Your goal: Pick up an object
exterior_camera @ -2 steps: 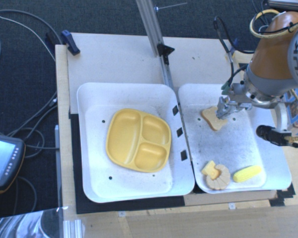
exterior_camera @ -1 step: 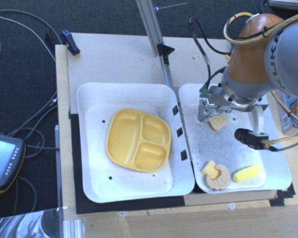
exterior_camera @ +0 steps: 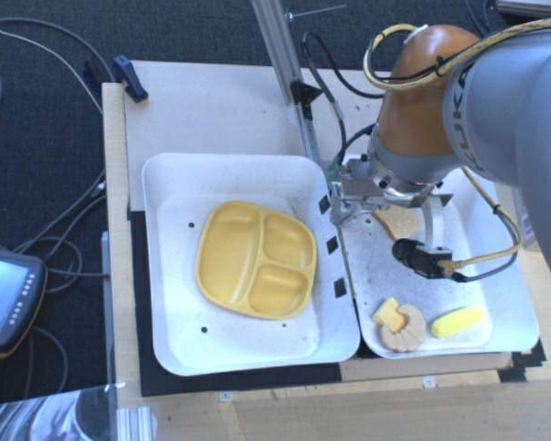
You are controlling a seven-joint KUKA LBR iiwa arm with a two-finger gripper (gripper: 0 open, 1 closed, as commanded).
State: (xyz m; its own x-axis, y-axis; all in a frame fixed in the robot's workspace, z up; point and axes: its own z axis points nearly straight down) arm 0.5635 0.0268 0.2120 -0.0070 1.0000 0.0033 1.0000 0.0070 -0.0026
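Note:
My gripper (exterior_camera: 388,211) hangs low over the back left part of the right bin (exterior_camera: 514,292), under the orange band of the arm. The wrist hides much of it from above. A tan flat piece (exterior_camera: 400,220) shows just beneath the gripper, and whether they touch I cannot tell. Near the bin's front edge lie a yellow corn cob (exterior_camera: 457,321) and a round tan biscuit (exterior_camera: 404,333) with a yellow chunk (exterior_camera: 388,315) resting on its left side.
A yellow divided plate (exterior_camera: 256,259) lies in the left bin (exterior_camera: 170,246). A black connector with a yellow cable (exterior_camera: 421,257) dangles from the arm over the middle of the right bin. A metal post (exterior_camera: 277,26) rises behind the bins.

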